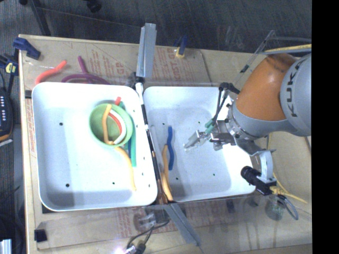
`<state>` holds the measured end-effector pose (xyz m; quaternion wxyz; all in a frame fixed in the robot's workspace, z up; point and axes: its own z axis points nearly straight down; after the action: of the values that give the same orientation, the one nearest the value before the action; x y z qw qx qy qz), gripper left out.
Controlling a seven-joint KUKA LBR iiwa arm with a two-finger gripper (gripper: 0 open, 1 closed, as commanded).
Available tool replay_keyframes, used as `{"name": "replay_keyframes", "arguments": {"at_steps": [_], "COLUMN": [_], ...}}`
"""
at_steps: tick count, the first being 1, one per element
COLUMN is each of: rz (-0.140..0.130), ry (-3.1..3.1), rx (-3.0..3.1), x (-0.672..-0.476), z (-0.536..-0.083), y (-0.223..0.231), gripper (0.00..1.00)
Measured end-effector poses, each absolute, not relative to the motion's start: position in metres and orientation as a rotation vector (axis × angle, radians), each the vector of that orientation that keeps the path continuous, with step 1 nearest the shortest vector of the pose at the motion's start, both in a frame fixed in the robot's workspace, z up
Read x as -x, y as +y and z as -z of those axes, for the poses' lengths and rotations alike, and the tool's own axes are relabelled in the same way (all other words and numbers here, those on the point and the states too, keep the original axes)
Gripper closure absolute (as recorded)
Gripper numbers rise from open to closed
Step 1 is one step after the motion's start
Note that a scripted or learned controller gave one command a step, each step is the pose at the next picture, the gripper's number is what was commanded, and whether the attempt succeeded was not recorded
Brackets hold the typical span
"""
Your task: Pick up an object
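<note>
My gripper hangs over the middle of the right bin, reaching in from the right. It is open with nothing between its fingers. A blue strip lies to its left on the bin floor. An orange strip lies beside that one, along the bin's left wall. In the left bin sits a green bowl with orange, red and yellow strips across it. A green strip and a yellow strip trail from the bowl toward the front.
The grey and orange arm covers the right bin's right side. A black fitting sits at that bin's front right corner. Outside the bins, at the bench's back left, lie a red strip and a purple loop.
</note>
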<state>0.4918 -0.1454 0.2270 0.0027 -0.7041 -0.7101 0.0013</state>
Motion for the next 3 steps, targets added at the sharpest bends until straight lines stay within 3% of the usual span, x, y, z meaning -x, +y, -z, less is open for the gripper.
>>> {"name": "replay_keyframes", "arguments": {"at_steps": [1,2,3], "rz": [-0.009,-0.007,0.0], "ry": [-2.269,-2.258,-2.26], "rx": [2.173,2.187,2.177], "x": [-0.544,-0.549,-0.55], "z": [-0.12,-0.092,-0.104], "y": [-0.107,-0.117,-0.114], "gripper": [0.0,0.0,1.0]}}
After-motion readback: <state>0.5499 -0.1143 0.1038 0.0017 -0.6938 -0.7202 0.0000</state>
